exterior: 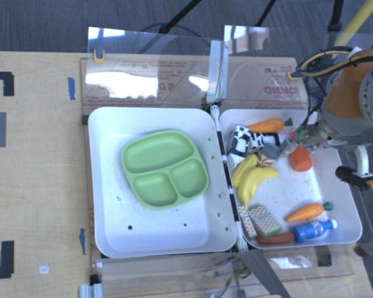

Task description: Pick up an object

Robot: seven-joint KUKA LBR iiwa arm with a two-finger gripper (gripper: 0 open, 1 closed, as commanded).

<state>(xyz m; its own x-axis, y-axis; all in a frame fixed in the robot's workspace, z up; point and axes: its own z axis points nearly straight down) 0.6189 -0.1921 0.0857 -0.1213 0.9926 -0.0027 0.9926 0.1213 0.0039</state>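
1. Wooden worktop (37, 166), pale, under everything. One.
2. White shallow bins, two, side by side: left bin (105, 228) and right bin (348, 197).
3. Grey arm (354, 98) with the orange band, one, reaching in from the right of the view over the far part of the right bin.
4. Green divided plate (166, 168), one, lying flat in the left bin, well apart from the tool.
5. Yellow bananas (252, 176), one bunch, in the middle of the right bin, toward the camera from the tool.
6. Tool (285, 143), low over the far part of the right bin. Wide or narrow: cannot tell. Nothing seen held in it.
7. Black-and-white cow toy (245, 140), one, just beside the tool on the view's left. Probably the nearest thing to pick.
8. Red round toy (301, 159), one, just beside the tool on its camera side.
9. Orange carrots, two: far carrot (267, 126) near the tool, long axis running left to right; near carrot (306, 213) well apart.
10. Blue bottle (314, 230), one, at the near wall.
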